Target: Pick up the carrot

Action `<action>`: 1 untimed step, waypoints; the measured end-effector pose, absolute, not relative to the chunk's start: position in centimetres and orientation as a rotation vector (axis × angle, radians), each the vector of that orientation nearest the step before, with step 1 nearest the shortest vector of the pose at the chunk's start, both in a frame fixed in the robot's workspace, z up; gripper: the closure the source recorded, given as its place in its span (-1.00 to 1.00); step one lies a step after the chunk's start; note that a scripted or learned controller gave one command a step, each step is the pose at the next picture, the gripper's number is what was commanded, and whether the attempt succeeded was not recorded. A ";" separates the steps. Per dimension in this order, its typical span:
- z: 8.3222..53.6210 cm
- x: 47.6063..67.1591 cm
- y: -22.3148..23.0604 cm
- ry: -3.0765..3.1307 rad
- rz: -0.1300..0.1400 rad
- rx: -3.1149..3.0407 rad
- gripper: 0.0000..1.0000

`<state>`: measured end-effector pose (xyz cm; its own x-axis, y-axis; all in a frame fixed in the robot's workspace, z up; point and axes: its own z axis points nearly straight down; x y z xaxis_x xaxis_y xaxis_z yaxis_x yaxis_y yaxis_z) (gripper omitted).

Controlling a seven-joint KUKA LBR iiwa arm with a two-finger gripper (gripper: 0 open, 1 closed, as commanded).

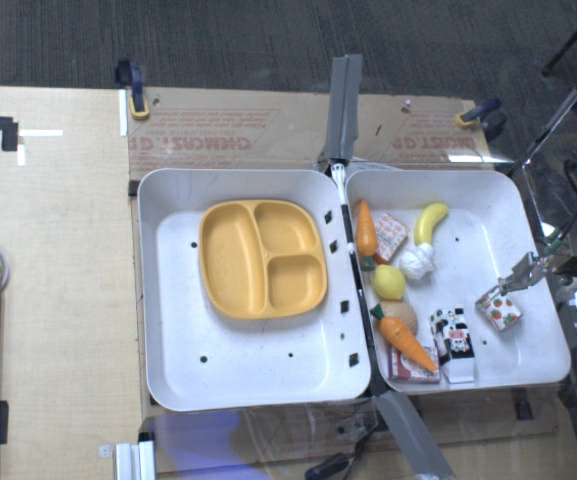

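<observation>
The gripper [521, 276], its finger state impossible to tell, sits near the right bin's [488, 183] right edge (just above a small carton [501, 313]), well apart from the carrot [406, 342] near the bin's front-left corner.

The two shallow white plastic bins [168, 368] look smooth and a little shiny. The yellow plastic plate with three parts [263, 258] looks smooth and matt. The orange toy carrot with a green top [406, 340] looks like smooth plastic, and so do the yellow toy banana [428, 222] and the yellow toy lemon [389, 282]. The small black-and-white carton [455, 342] looks like printed paper. The pale bench top [53, 298] looks like smooth wood. The brown sheet with red letters [238, 133] looks like matt cardboard. The dark floor [218, 18] looks like rough carpet.
</observation>
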<state>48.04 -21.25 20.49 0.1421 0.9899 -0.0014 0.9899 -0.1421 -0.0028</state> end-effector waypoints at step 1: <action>21.3 48.1 -21.2 -2.060 0.008 -2.368 1.00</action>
